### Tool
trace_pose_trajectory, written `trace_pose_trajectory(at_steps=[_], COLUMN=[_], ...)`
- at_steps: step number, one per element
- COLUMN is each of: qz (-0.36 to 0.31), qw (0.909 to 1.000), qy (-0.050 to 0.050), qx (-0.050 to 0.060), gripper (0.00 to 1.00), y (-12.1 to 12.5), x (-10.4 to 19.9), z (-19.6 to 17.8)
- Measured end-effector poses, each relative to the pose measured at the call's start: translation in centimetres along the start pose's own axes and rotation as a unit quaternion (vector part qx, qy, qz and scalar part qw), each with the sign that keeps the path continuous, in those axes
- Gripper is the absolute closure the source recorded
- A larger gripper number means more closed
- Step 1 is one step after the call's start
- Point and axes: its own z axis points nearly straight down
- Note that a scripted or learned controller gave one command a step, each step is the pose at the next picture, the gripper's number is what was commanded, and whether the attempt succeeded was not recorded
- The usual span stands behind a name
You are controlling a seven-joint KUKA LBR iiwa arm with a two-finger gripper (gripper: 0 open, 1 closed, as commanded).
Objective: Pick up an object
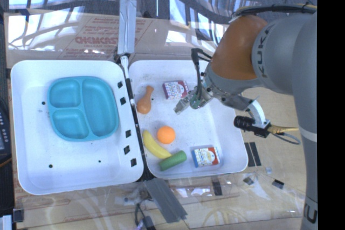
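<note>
Nothing is judged to be picked up yet: every object is seen lying on the floor of the right bin (226, 132), and the whole grasp is left to be done. The gripper (186, 103) is held low over that bin, reached in from the right under the orange band, with the grey arm (280, 51) bent above it. Whether anything is clamped cannot be told, as the tip is small and blurred. The small carton (175, 89) is found just beside the tip, on its far side. The drumstick toy (144, 100) lies near, to its left. The orange ball (166, 134), banana (155, 146), green cylinder (172, 160) and second carton (205, 157) are set nearer the camera, apart from it.
</note>
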Motion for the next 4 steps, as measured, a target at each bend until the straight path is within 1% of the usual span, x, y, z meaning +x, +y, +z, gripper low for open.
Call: trace_pose_trajectory(at_steps=[2,3,4], qz=[0.000,-0.069,0.056], qw=[1.0000,0.9976,0.9984], qy=[0.000,0.000,0.000], qx=[0.000,-0.001,-0.001], gripper=[0.00,0.00,0.00], y=[0.0,5.8,7.0], x=[0.0,-4.5,-4.3], z=[0.0,7.4,7.3])
